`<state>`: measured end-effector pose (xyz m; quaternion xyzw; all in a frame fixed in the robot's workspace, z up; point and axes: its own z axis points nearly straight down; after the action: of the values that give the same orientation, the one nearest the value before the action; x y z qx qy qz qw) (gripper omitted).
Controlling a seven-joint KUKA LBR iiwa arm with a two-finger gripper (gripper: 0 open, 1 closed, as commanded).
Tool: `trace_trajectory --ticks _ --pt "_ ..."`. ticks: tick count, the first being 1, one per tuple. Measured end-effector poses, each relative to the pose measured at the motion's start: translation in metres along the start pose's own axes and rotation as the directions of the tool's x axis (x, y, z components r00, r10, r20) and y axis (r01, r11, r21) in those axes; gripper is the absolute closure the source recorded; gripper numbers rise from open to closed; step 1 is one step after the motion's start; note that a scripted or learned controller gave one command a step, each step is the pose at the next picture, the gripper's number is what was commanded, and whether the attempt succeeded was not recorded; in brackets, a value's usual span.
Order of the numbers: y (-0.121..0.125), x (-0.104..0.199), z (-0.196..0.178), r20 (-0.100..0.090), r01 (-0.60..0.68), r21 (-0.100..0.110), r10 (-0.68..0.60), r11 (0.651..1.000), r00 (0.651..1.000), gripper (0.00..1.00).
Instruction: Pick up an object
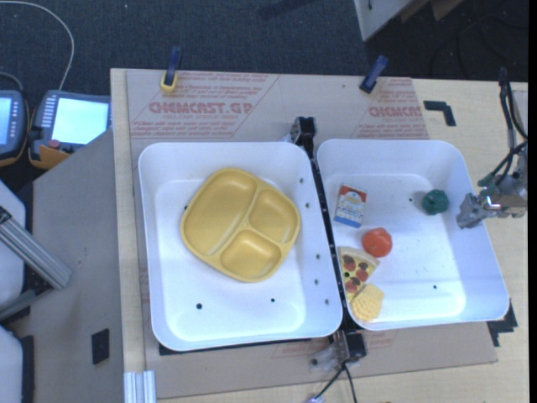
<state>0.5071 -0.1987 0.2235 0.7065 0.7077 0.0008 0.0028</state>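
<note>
The right bin (470, 305) holds several small toys. A small white carton with a red and blue front (351, 206) lies near the divider. Below it sit a red tomato (377, 242), a pizza slice (357, 266) and a yellow ridged piece (367, 302). A dark green round piece (434, 201) rests near the bin's right wall. My gripper (478, 208) hangs over that right rim, just right of the green piece and apart from it, with nothing seen in it.
The left bin (159, 242) carries a yellow divided plate (241, 223). A black divider with clips runs between the bins (323, 225). Cables hang at the far right (510, 141). Clamps hold the cardboard at the back (170, 70).
</note>
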Motion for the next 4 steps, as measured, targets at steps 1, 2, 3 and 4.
trace_trajectory --ticks 1,2,3,4 --pt "0.017 0.050 0.010 -0.005 0.004 0.006 -0.004 1.000 1.000 1.00" --pt "0.034 0.106 0.000 -0.004 0.006 0.002 -0.006 1.000 1.000 1.00" --pt "0.050 0.164 0.004 -0.004 0.006 0.003 -0.006 1.000 1.000 1.00" --pt "0.076 0.214 0.013 -0.004 0.005 0.002 -0.005 1.000 1.000 1.00"
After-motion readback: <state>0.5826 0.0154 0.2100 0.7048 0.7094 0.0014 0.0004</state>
